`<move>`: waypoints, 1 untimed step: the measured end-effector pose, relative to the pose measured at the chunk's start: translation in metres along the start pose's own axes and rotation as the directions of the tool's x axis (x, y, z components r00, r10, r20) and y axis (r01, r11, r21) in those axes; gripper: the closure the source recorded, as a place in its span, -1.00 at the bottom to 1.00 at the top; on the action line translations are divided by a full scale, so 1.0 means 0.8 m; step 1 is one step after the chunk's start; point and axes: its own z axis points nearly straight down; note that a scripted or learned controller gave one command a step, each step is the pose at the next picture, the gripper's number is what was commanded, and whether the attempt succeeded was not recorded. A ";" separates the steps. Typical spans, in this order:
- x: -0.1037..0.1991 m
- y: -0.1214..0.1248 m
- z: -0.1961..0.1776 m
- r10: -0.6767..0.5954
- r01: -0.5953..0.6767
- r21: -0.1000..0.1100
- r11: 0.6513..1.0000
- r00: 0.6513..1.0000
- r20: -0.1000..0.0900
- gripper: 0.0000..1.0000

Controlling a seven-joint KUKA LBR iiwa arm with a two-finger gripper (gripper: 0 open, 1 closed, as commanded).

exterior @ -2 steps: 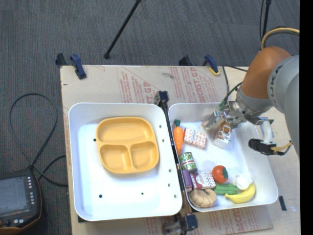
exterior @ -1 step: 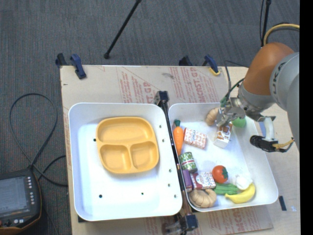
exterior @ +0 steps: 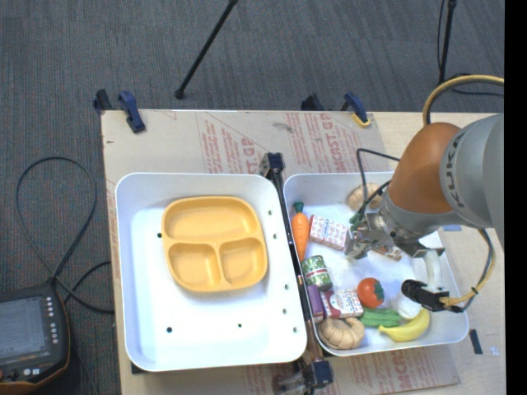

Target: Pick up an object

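The small pink-and-white carton point(exterior: 328, 231) is seen lying in the right bin point(exterior: 458, 329), just left of the gripper point(exterior: 366, 243), right of the carrot point(exterior: 300, 231), while whether the fingers are spread or closed cannot be told.

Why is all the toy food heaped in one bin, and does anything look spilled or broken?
Nothing looks spilled or damaged. The toy food, including a carrot, a tomato and a banana, lies jumbled in the right bin. The yellow divided plate sits flat in the left bin. The hand hovers over the pile.
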 end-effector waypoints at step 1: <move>-0.069 0.015 -0.142 0.001 -0.001 -0.007 1.000 1.000 0.003 1.00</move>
